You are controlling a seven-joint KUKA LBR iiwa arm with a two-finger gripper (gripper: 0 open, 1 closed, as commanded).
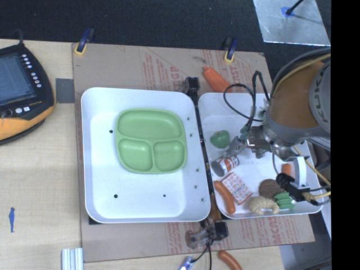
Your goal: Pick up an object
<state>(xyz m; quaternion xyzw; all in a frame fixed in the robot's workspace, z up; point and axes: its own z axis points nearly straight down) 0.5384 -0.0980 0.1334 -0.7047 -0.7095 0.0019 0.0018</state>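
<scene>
1. A teach pendant (22, 91) is lying at the worktop's (39, 173) left edge, its screen facing up.
2. The left bin (101, 201) is sitting on a cardboard sheet (146, 66) and is carrying a green divided plate (151, 139) near its far side.
3. The right bin (216, 106) is lying just beside it, and an orange carrot (215, 79) is resting outside its far left corner.
4. Inside the right bin, a green lump (220, 138) is lying near the left wall, a small can (227, 163) just nearer, then a red-and-white packet (237, 187) and a sausage (224, 197) along the near left edge.
5. A brown piece (271, 187) and a tan piece (262, 205) are sitting at the near right corner.
6. The arm (301, 103) is reaching in from the right, wrist bent down over the bin's middle.
7. The pincer (236, 145) is hanging between the green lump and the can; whether it is grasping anything cannot be told.
</scene>
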